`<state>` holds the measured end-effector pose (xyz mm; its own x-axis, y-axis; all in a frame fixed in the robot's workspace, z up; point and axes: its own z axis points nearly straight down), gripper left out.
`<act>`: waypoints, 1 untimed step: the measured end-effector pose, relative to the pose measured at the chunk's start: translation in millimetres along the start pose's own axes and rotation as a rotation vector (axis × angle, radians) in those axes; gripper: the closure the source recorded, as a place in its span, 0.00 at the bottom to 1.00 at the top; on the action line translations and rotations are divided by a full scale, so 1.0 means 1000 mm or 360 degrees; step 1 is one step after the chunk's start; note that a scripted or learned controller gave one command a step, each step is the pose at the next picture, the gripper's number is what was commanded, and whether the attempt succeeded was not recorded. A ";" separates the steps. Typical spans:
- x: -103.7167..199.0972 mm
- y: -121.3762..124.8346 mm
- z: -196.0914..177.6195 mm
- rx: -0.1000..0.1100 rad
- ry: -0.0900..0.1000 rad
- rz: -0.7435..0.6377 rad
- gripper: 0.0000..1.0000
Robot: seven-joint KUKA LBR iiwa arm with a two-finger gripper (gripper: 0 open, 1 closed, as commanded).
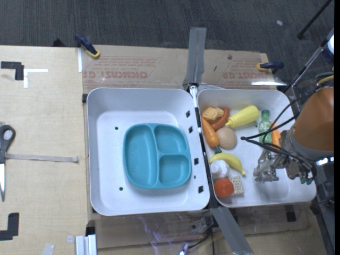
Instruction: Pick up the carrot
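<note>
Carrot (210, 133) against right bin's left wall

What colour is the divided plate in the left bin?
Teal blue plate, seen clearly in the camera view.

We see two bins side by side on the bench: the left bin (101, 142) holds a sectioned tray (158, 155) near its middle. In the right bin (297, 193), the carrot (209, 132) lies along the left wall, a banana (229, 160) nearer us, and a bottle (243, 116) behind. The gripper (267, 170) hangs to their right. Scissors (4, 153) lie far left.
</note>
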<state>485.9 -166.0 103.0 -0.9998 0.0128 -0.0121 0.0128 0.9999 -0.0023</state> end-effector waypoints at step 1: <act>-0.003 0.000 -0.010 0.0003 -0.0011 -0.0003 1.00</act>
<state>488.8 -166.1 113.1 -0.9998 0.0107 -0.0188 0.0108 0.9999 -0.0039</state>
